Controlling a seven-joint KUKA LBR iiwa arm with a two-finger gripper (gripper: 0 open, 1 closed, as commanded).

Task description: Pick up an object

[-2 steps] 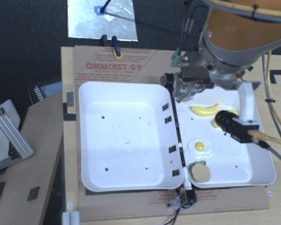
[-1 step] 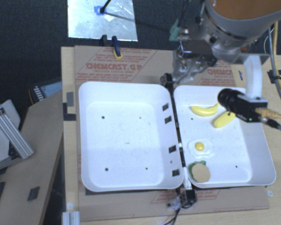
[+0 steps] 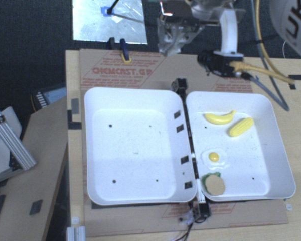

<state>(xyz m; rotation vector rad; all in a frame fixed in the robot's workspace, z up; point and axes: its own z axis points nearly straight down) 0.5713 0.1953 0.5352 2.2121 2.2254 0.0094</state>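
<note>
In the right bin (image 3: 271, 149) lie a yellow banana (image 3: 219, 117), a yellow corn cob (image 3: 240, 126) just to its right, a fried egg (image 3: 213, 157) and a round tan cookie on a green leaf (image 3: 214, 184) in the near left corner. My gripper (image 3: 173, 41) hangs high above the bench's far edge, behind the divide between the two bins and well away from every object. It looks blurred and nothing shows in it.
The left bin (image 3: 98, 134) sits beside the right one, joined by a black clip strip (image 3: 183, 129). A shiny metal sheet (image 3: 108, 11) lies at the back left. Yellow and grey cables (image 3: 261, 72) run along the back right.
</note>
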